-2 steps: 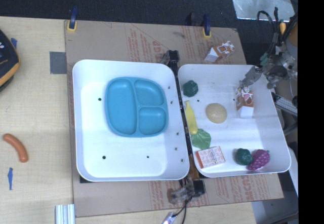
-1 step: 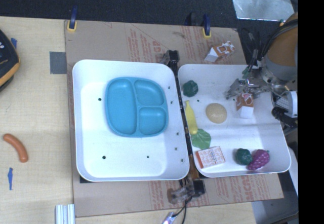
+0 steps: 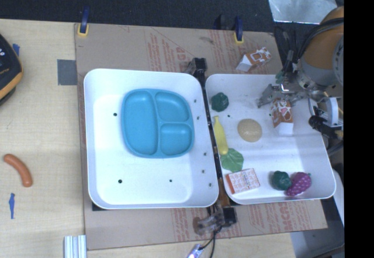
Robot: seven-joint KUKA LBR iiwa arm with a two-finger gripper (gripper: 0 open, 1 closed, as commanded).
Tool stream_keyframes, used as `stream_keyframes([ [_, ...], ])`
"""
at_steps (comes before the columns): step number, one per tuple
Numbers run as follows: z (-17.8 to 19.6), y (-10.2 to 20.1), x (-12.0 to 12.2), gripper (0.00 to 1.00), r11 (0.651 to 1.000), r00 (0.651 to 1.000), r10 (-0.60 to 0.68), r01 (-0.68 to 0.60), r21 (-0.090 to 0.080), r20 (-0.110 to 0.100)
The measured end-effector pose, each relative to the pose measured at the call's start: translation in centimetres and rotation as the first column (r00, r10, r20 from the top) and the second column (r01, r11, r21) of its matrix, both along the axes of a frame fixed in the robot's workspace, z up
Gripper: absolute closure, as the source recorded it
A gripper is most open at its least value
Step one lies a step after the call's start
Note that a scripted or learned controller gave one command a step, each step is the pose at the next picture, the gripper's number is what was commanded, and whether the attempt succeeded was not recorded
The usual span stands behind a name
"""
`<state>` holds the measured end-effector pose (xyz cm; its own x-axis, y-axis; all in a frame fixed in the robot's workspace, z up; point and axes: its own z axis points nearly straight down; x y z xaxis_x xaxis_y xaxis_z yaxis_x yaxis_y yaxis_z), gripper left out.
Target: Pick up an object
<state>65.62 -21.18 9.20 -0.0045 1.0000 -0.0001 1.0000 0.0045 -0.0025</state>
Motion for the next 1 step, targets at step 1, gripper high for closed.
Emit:
stream_keyframes([
  [1,0.01,0.00,-2.89,0.00,1.000,1.000,0.001,-0.001,-0.001,-0.001],
])
